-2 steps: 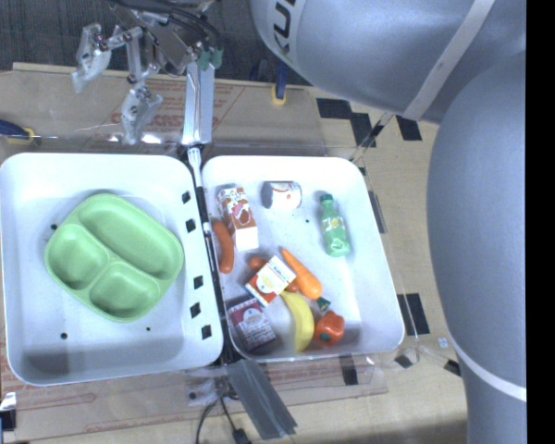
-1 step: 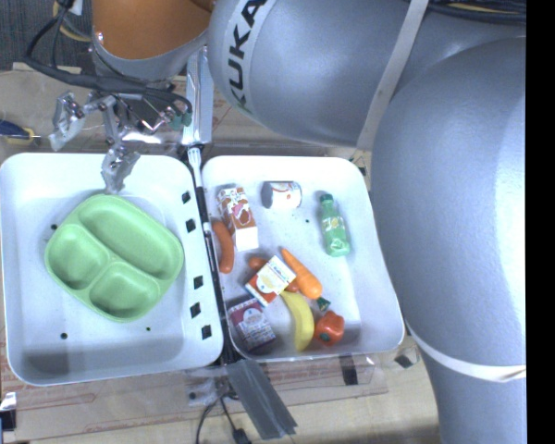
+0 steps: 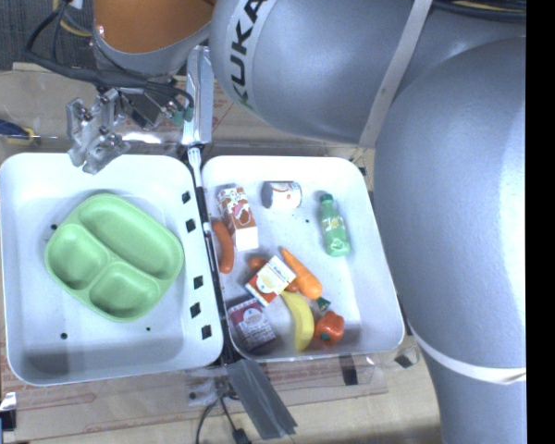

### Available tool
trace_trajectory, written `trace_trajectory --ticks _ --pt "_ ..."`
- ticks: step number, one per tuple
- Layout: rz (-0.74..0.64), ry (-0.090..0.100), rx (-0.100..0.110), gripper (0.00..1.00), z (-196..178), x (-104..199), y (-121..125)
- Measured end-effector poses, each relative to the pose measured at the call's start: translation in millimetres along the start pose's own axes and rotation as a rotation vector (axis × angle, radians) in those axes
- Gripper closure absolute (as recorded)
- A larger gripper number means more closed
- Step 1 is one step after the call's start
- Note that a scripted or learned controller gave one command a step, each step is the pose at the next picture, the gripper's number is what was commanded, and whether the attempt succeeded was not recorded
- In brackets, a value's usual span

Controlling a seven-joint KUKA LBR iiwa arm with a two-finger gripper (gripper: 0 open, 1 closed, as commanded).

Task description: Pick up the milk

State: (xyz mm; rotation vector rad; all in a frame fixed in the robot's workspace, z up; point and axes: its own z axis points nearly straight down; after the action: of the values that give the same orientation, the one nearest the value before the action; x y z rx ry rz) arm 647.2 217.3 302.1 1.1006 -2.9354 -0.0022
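Camera view puts the pincer over the back rim of the left bin, nothing between its fingers; whether they are spread or closed I cannot tell. Beneath and ahead lies a green divided plate. The milk, likely the carton lying at the right bin's left wall beside a sausage, sits well apart. A good approach comes down squarely across its narrow sides. Its label is too small to read; the arm hides the bench behind.
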Motion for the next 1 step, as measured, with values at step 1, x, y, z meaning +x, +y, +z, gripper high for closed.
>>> trace_trajectory --ticks 1 --pt "-0.074 -0.005 0.003 1.00 -15.5 -1.0 -6.4"
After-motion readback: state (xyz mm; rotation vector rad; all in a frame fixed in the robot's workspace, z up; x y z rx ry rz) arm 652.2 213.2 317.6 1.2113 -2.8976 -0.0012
